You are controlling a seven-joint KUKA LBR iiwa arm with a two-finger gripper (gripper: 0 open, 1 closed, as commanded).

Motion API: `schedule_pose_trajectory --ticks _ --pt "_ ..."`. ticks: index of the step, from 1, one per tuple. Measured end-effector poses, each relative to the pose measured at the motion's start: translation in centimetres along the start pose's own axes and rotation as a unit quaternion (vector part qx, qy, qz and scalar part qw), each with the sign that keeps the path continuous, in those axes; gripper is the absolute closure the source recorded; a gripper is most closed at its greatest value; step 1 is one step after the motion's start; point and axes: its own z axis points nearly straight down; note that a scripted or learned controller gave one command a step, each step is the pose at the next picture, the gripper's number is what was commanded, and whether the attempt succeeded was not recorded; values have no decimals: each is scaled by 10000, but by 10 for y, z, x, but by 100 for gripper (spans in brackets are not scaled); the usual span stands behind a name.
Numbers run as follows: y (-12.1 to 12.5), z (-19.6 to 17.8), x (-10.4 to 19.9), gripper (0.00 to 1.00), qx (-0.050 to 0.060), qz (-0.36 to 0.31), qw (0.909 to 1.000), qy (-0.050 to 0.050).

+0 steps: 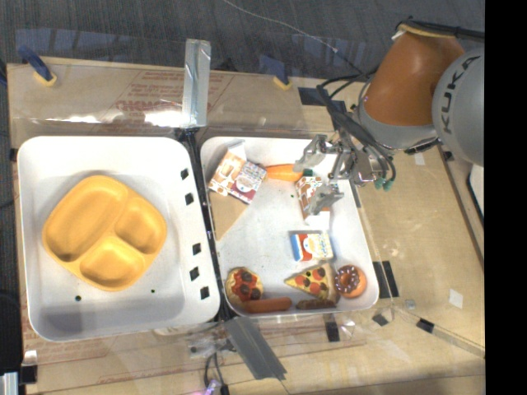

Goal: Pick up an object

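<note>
If the gripper (329, 178) closes off-centre: the small red-and-white packet (311, 196) just beneath it could tip or squirt sideways instead of lifting.
Gripper state: I cannot tell whether it is spread or pressed together; nothing is plainly pinched.
Task's thing: the packet lies in the right bin (368, 245), upper middle, touching or nearly touching the gripper's tip.
Crowding risk: the carrot (283, 171) sits just beside the packet, so a low approach may nudge it or catch both.
Wall risk: the bin's far wall is near, and the wrist cables may brush it.
Other items: a blue-and-white carton (310, 244), pizza slice (311, 281) and doughnut (349, 280) are well apart, unlikely to interfere.
Left bin (25, 220): holds a yellow divided plate (103, 233).
Surface: a pale wooden bench (428, 245), taped at the edges.
Room: dark carpet (123, 6) beyond the bench.
</note>
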Motion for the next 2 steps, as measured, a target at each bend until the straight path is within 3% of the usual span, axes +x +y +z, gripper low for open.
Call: schedule_pose_trajectory --ticks 1,2 --pt "-21 117 -26 0 4 -109 9999 -17" --pt "-7 116 -2 0 -7 680 9977 -11"
